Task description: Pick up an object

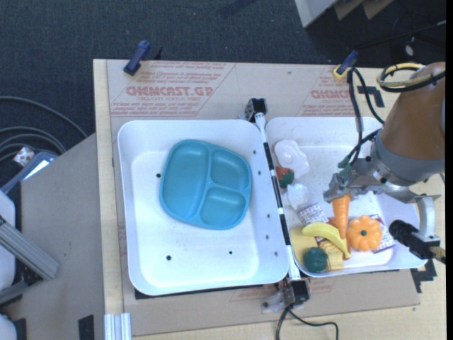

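Observation:
In the right bin lie several small toys. An orange carrot stands lengthwise in the middle, with an orange pumpkin to its right and a yellow banana to its left. A dark green ball rests at the bin's front. My gripper hangs low over the carrot's upper end, reaching in from the right under the grey and orange arm. Whether it touches the carrot is unclear.
A blue divided plate lies in the left bin. At the right bin's left side sit a clear plastic piece, a small red and green item and a labelled white packet. A black divider separates the bins.

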{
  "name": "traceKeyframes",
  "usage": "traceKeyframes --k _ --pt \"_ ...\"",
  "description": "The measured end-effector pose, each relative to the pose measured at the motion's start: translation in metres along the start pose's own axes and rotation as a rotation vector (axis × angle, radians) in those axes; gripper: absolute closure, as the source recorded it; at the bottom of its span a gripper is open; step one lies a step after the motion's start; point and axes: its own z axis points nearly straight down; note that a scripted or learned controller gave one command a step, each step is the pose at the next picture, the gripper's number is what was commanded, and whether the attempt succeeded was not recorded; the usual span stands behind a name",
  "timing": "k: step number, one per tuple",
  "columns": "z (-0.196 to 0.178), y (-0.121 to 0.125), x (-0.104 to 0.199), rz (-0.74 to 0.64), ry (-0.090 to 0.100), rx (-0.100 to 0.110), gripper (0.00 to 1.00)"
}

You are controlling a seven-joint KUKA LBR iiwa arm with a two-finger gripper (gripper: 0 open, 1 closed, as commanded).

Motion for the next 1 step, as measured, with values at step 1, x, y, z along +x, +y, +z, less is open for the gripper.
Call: traceKeyframes --k 1 --pt "-0.0388 -0.0051 0.0656 0.000 0.000 0.001 1.00"
